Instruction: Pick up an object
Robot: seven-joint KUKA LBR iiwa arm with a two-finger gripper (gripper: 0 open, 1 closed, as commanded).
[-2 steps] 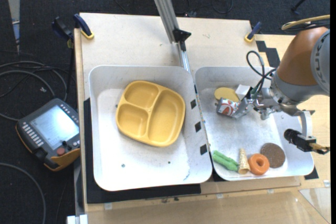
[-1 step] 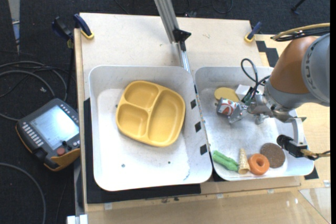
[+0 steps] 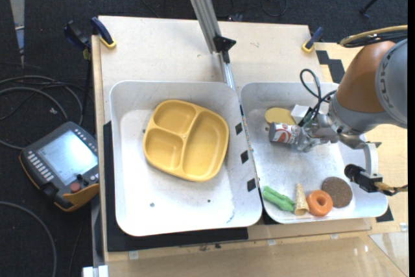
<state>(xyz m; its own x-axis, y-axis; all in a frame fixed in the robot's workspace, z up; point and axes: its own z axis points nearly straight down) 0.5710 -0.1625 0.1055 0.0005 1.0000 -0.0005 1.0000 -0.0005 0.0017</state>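
- The arm [image 3: 373, 84] reaches into the right bin [image 3: 259, 97], and its pincer [image 3: 303, 138] is down at the small red-and-white can [image 3: 284, 133], which lies on its side in the upper half of that bin.
- The can looks to be touching the pincer's tip, but I cannot tell whether it is clamped.
- A yellow round piece [image 3: 279, 115] sits just behind the can, so I would close squarely across the can's body to keep it from rolling away.
- A slow, straight lift seems safest.
- The green piece [image 3: 277, 198], orange ring [image 3: 320, 202] and brown disc [image 3: 337, 191] lie well apart along the near edge.
- The yellow divided plate [image 3: 186, 139] rests in the left bin [image 3: 130, 204].
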